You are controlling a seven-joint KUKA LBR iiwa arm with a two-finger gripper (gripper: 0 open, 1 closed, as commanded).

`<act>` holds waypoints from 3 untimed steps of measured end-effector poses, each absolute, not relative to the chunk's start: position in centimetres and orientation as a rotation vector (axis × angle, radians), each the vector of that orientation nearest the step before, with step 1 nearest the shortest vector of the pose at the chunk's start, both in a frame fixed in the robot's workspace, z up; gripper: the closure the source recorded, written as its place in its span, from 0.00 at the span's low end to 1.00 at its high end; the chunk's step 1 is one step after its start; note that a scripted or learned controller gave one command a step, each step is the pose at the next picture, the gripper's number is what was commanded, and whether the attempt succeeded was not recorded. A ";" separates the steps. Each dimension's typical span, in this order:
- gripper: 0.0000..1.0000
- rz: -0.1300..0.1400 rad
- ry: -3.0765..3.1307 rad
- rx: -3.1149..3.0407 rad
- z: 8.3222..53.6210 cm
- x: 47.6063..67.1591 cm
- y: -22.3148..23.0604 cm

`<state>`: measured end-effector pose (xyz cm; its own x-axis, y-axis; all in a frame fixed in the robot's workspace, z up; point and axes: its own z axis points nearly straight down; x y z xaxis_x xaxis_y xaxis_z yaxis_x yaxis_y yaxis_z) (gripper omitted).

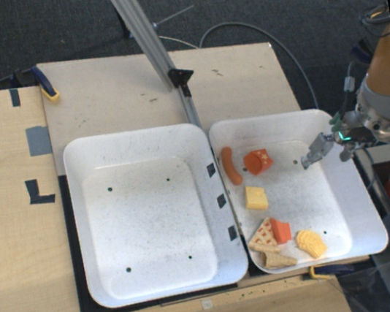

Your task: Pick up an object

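Tool (329, 150): fingers seen apart, nothing held, at right bin (349, 192) edge.
Yellow block (256, 197): judged light, stiff; flat sides best gripped.

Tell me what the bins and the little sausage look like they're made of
Bins: probably moulded plastic, matte white with dark speckles, going by the rounded rims and corners. Sausage: likely toy plastic or rubber, a smooth, uniformly orange piece; too small to tell which.

The arm (384, 83) runs off the right edge, and the cracker (277, 259) lies partly under other food.
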<state>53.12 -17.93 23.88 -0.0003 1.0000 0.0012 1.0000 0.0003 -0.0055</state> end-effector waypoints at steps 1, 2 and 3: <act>0.00 0.001 -2.223 -2.219 24.1 53.2 -17.9; 0.00 0.006 -2.220 -2.216 18.3 54.0 -17.5; 0.00 0.006 -2.219 -2.216 13.4 53.8 -16.5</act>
